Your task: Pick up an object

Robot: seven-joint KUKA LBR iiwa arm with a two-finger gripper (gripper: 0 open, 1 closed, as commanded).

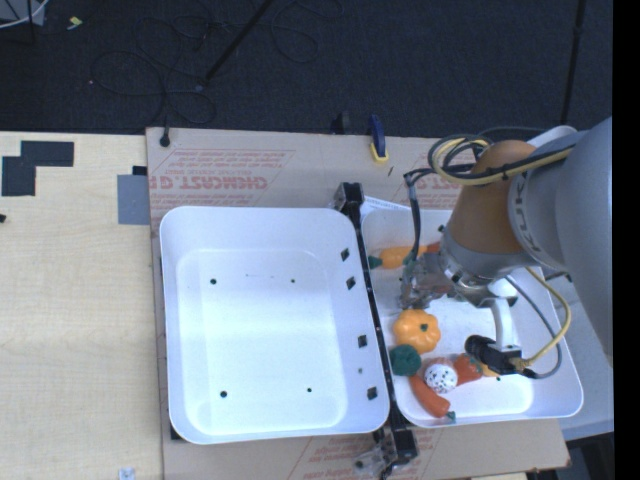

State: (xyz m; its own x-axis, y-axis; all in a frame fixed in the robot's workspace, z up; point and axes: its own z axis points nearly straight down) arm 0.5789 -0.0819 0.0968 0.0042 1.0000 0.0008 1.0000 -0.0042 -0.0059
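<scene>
Landmark: the orange pumpkin (416, 330), sitting in the right bin (560, 393) by the divider.

Nearest the camera, just in front of the pumpkin: green ball (404, 360) touching its lower-left side, white spotted ball (440, 376) just beyond that on the near right, orange carrot-like piece (431, 399) lying at a slant right below the spotted ball near the bin's front rim. A small red-orange item (468, 370) sits just right of the spotted ball, next to a black cable fitting.

Just behind and right of the pumpkin: the pincer (425, 290), down inside the bin, hanging from the wrist. Its tip is dark clutter against the arm body, so I cannot tell its state, and nothing is visibly held.

Behind the pumpkin, further back: an orange-and-green item (392, 258) near the divider, partly hidden by the wrist.

Left of the pumpkin across the divider: left bin (190, 268), on the counter (70, 298).

Step, my read: descent/approach for a grasp, pick not yet made. Likeliest target is the pumpkin or the orange-and-green item, both near the tip.

Next move needs: centre over one object, straddle it, clamp, lift straight up. Risks: the cluster in front of the pumpkin is tight, so a nudge could roll the balls; the pumpkin is round and may squirt out.
</scene>
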